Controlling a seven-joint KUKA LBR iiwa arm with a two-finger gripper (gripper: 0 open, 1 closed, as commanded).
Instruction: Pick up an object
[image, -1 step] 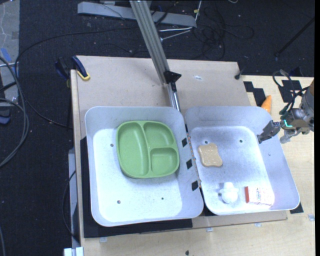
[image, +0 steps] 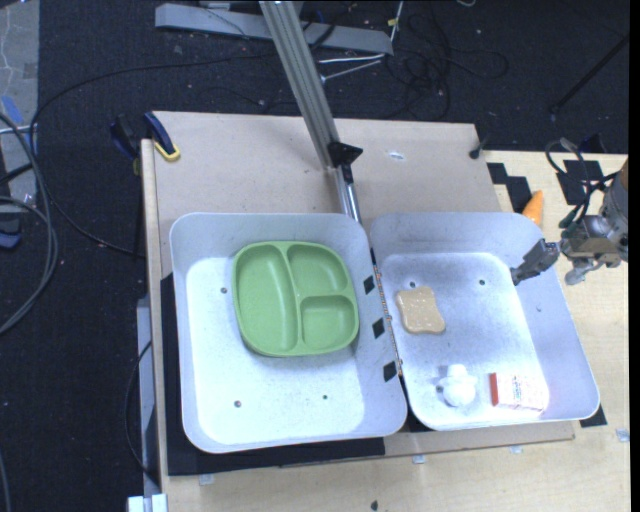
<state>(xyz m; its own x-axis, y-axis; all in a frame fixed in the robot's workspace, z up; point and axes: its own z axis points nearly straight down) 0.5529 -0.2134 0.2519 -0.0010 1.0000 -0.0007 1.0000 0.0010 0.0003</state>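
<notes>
Our gripper (image: 548, 258) sits at the right bin's (image: 560, 330) upper-right rim; we can't tell how it's set. Nearest pick, the toast (image: 420, 311), lies to its left and lower in view, mid-bin, long axis roughly up-down in view.

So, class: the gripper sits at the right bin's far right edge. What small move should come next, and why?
Probably slide the gripper leftward over the right bin, toward the toast slice. It hangs at the rim, apart from every object, and the toast lies flat with bare floor around it.
</notes>
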